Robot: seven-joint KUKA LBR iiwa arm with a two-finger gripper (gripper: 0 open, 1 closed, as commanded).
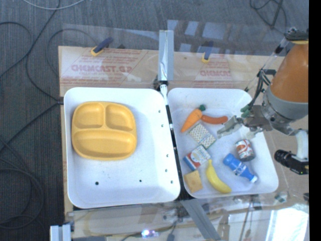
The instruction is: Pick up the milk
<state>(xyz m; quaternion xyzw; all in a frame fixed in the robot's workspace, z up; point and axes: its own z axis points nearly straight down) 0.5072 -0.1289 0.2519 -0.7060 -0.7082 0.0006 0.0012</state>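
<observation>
Milk carton (197, 157) label red-blue, writing too small.

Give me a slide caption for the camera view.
Gripper hovers over the right bin, near the carrot; the milk lies untouched beside the banana; yellow tray in the left bin.

faint red lettering on the bench board (100, 68) behind the bins is too blurred to read.

High slanted view over both bins (120, 195)
</observation>
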